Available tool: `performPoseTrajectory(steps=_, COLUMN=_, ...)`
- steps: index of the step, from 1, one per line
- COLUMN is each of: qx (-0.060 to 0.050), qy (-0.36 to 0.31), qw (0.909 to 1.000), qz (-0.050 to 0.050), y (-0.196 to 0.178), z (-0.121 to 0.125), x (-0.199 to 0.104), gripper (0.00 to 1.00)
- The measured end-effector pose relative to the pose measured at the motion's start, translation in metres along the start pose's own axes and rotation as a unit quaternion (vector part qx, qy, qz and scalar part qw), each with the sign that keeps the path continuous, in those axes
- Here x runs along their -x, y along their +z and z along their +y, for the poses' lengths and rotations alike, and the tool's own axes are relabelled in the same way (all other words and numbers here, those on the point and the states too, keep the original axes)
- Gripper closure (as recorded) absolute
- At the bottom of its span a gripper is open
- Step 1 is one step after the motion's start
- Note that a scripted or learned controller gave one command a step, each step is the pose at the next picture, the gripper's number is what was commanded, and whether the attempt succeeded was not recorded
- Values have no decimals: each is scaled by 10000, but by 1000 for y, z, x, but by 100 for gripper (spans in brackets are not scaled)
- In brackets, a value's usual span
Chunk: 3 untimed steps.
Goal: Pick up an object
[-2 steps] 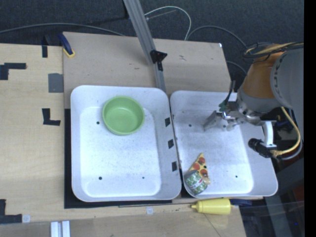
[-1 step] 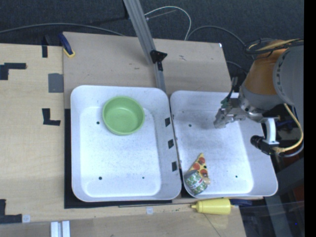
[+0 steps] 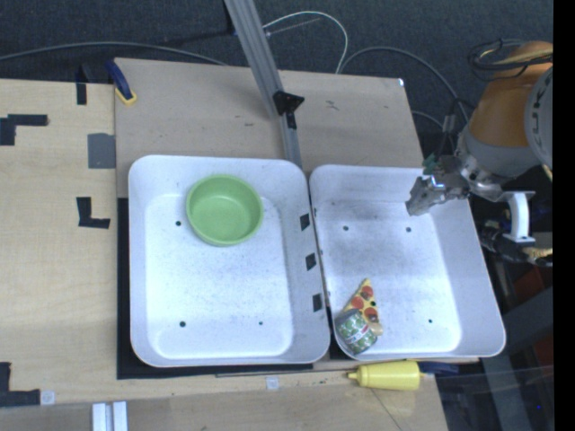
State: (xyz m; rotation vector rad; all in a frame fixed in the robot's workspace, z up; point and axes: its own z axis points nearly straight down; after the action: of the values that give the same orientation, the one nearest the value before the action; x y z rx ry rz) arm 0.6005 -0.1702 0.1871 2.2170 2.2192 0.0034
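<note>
A green bowl [image 3: 224,209] sits upright in the left bin [image 3: 157,268], toward its far side. A small patterned object in red, yellow and green [image 3: 359,320] lies at the near left corner of the right bin [image 3: 449,285]. My gripper [image 3: 422,197] hangs over the far right part of the right bin, well apart from both objects. I see nothing between its fingers.
A yellow bottle [image 3: 389,375] lies on the bench just in front of the right bin. A grey pole [image 3: 260,57] slants down to the bins' far edge. Cables run across the bench behind the right bin. A blue and yellow clamp [image 3: 120,82] sits at the far left.
</note>
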Motion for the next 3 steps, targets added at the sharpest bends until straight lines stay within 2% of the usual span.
performPoseTrajectory(steps=1, qx=4, qy=-7, qw=10000, qz=2, y=-61, z=-2, x=-6, gripper=100)
performPoseTrajectory(steps=2, qx=-21, qy=-4, qw=10000, qz=10, y=-68, z=-2, x=-7, gripper=100)
performPoseTrajectory(steps=3, qx=-34, qy=-21, qw=10000, qz=15, y=-72, z=-23, x=-57, gripper=100)
